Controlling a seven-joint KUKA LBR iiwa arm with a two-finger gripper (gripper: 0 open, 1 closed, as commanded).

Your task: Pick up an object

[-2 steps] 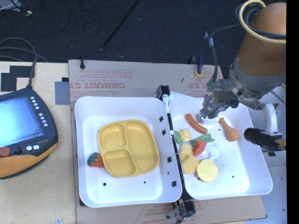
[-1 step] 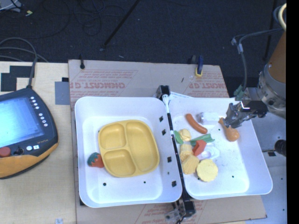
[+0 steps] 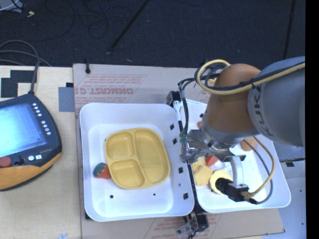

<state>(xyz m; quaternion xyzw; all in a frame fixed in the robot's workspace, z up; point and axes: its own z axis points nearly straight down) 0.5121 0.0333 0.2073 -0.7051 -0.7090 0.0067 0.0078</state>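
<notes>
We see two white bins side by side on the bench (image 3: 50,203). The left bin (image 3: 94,193) holds a yellow tray (image 3: 137,158) with three parts, and a small red and green toy (image 3: 102,170) sits just beside the tray, touching its left edge. The arm (image 3: 249,103) reaches in from the right and hangs low over the right bin (image 3: 279,195). It hides a lot of that bin. Under the arm we can make out some small things in a heap: pale yellow bits (image 3: 202,174), a red bit (image 3: 211,160), a round yellow thing (image 3: 218,182) and an orange bit (image 3: 247,144) farther right. The pincer (image 3: 212,156) seems to be down among these things, but the wrist covers it, so we cannot tell how it is set or whether it has hold of anything. We think the step now is the reach down for a grab in the right bin, close to the wall between the two bins. No thing looks lifted yet, as far as we can see. For the next move, the pincer would need to close on one small piece and not two, then go straight up. The pieces lie close together and near the wall, so a grab could slip or bump the wall.
</notes>
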